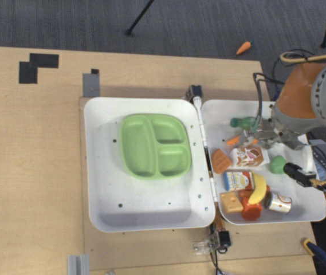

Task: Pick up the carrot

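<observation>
The carrot point(246, 136) is a small orange piece lying in the upper middle of the right bin point(317, 209), partly hidden under my tool. My gripper point(258, 134) reaches down from the grey arm with the orange band point(298, 95) and sits right over the carrot's right end, close to or touching it. Whether the carrot is between the gripper's tips is hidden by the wrist. A second small orange carrot-like object point(243, 47) lies on the floor beyond the bench.
Around the carrot in the right bin lie a green bottle point(242, 122), a white snack packet point(248, 155), a waffle point(221, 161), a blue-white can point(238, 180), a banana point(258, 189) and a green ball point(277, 165). The left bin point(102, 171) holds a green divided plate point(154, 145).
</observation>
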Tool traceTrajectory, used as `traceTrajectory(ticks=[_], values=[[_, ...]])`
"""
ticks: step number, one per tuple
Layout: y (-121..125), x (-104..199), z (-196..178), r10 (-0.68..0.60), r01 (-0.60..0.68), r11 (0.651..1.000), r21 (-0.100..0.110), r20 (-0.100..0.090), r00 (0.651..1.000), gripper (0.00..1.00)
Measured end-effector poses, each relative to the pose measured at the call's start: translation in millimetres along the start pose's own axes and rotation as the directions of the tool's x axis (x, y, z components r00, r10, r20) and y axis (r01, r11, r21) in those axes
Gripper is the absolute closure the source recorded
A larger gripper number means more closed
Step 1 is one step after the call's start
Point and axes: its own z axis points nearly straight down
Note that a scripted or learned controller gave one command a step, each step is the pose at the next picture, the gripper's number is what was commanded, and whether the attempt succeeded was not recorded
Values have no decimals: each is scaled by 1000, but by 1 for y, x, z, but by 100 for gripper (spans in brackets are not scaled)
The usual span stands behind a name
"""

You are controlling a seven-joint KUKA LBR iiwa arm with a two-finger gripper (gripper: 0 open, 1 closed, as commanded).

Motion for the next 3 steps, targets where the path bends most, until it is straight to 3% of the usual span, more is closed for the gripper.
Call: traceTrajectory(ticks=[1,2,3], values=[[48,-23,2,-154,154,988,26,-12,988,0],[54,-21,2,-225,225,973,43,-9,974,0],[44,30,2,-339,339,940,24,-10,941,0]])
